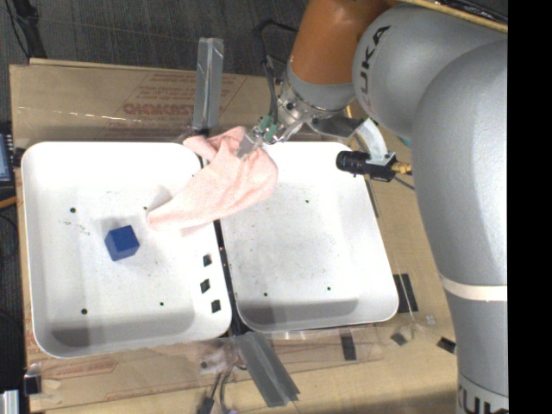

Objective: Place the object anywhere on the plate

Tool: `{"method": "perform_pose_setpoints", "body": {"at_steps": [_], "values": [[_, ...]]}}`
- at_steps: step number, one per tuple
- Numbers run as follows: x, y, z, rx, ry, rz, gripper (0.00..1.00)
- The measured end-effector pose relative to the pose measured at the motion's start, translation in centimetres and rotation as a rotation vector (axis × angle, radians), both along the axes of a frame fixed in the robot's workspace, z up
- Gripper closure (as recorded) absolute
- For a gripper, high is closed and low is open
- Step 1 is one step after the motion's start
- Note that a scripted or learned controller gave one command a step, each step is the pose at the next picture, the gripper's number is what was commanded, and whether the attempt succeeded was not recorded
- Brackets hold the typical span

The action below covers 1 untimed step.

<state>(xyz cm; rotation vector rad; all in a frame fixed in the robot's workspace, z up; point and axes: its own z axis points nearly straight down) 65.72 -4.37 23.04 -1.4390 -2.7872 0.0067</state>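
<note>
Fixed overhead camera, slanted down, both white bins (52, 231) framed, seemingly close

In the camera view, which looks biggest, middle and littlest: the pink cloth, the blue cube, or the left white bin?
1. Left white bin: largest.
2. Pink cloth: middle. It hangs from the gripper, raised nearer the camera, so it may look slightly bigger than it is.
3. Blue cube: smallest.
</note>
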Motion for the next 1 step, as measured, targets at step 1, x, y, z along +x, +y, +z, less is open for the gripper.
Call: {"method": "perform_pose_setpoints", "body": {"at_steps": [1], "values": [[0.06, 0.05, -0.18, 0.0, 0.001, 0.003, 1.0]]}}
